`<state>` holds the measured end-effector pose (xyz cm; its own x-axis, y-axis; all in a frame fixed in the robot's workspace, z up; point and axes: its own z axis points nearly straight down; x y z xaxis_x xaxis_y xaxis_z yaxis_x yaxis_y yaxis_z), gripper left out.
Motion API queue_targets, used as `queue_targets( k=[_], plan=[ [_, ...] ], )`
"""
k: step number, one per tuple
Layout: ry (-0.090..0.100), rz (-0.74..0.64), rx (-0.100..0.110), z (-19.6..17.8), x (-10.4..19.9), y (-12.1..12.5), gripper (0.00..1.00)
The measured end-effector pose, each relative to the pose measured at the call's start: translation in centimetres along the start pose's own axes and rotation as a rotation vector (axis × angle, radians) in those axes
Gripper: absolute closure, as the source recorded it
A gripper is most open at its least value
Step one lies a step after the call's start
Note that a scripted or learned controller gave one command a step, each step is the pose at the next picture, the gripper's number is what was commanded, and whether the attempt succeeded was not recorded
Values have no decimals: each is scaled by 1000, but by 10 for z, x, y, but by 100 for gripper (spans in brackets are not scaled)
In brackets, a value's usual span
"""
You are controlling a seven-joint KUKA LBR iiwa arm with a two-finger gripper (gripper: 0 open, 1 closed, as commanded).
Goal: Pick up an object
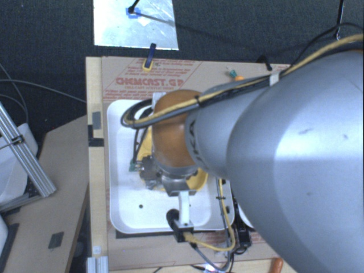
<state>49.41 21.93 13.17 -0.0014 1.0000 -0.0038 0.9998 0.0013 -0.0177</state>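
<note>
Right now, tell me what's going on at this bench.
A grey KUKA arm with an orange band above the wrist has reached in from the right and is bent down over the left white bin. Its wrist covers most of that bin, and its gripper cannot be made out beneath it. Something yellow peeks out from under the wrist inside the bin, but what it is cannot be told. Whether anything has been picked up is not visible from this view.

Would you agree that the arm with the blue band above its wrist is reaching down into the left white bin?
Not quite: the band above the wrist is orange, not blue, as the camera view shows. The arm is indeed reaching down into the left white bin.
</note>
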Motion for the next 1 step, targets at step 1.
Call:
queue_targets(
  k=[1],
  plan=[
    [5,-2,-19,27,-38,52,100]
  ],
)
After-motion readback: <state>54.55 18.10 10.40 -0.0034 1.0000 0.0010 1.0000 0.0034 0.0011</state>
